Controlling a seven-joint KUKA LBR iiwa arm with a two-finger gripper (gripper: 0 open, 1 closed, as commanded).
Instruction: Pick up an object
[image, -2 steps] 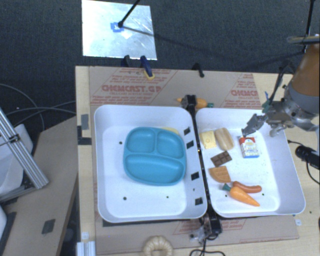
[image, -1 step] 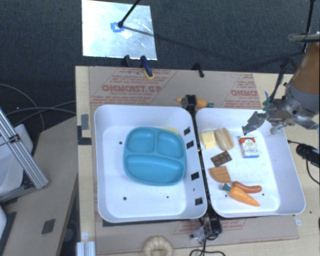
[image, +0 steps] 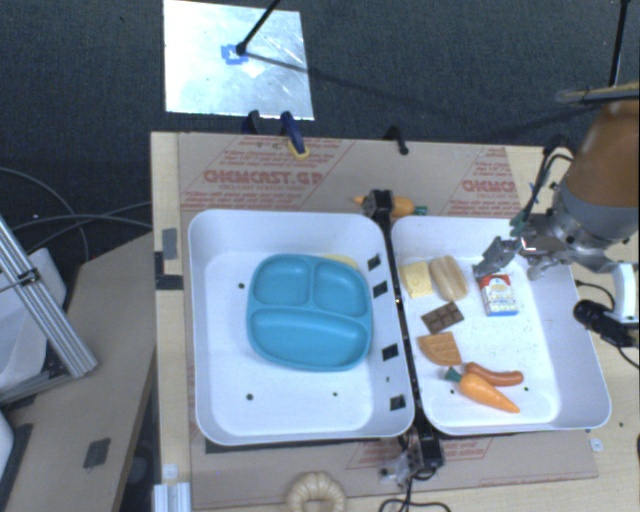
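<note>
We judge our gripper (image: 497, 262), whose opening we cannot tell, poised just above the small red-and-white box (image: 499, 296), needing a descent next.

Small red-and-white carton (image: 499, 296), lying flat, right bin (image: 560, 415) (upper area)

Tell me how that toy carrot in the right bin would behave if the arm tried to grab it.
The carrot looks like smooth, stiff plastic, so it may slip. Its tapered round body lies flat and could roll when nudged. It probably weighs little.
</note>
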